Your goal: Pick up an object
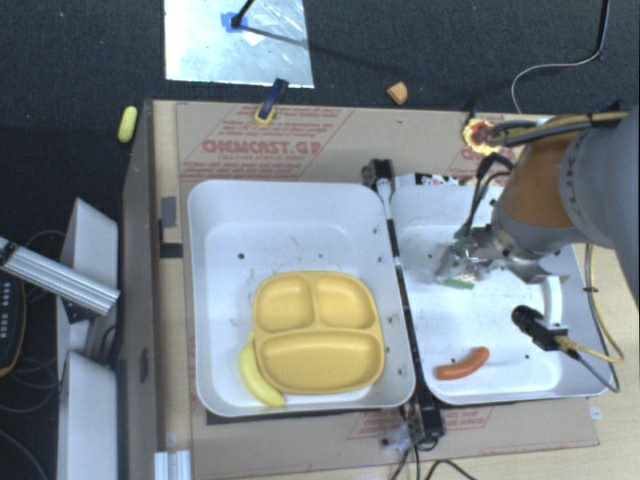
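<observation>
Two bins: gripper (pixel 460 268) low in the right bin (pixel 430 213), grip unclear, sausage (pixel 462 364) near its front rim.

Arm (pixel 560 193) reaches leftward (from right), gripper (pixel 458 265) lowered.

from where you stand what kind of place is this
Probably a robot grasping test bench in a lab: two white bins side by side, toy food like a sausage and banana, loose cables, carpet floor.

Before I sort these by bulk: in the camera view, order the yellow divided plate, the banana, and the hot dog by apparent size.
1. Yellow divided plate, by far the largest.
2. Banana, though the plate partly hides it.
3. Hot dog, smallest, but close to the banana.
</observation>
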`<control>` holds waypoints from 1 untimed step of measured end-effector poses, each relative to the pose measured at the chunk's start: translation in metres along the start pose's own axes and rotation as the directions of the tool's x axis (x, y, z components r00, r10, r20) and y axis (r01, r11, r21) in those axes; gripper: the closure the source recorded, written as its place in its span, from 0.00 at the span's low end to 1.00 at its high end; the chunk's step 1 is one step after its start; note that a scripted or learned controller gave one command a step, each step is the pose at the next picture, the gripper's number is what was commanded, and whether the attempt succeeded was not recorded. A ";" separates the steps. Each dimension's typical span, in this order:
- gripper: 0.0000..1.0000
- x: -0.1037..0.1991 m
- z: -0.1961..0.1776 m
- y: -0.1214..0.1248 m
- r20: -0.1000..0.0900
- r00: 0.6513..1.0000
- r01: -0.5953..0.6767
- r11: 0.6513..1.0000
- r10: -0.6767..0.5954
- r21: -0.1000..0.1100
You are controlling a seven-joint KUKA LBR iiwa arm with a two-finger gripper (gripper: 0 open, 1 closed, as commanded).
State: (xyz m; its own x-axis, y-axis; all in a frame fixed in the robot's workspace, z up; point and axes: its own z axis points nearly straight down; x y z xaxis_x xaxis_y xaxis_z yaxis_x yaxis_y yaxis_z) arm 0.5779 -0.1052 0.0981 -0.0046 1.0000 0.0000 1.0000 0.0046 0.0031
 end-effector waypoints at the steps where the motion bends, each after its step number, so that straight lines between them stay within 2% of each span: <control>1: 1.00 0.051 -0.115 -0.033 0.000 1.000 -0.001 1.000 0.001 0.000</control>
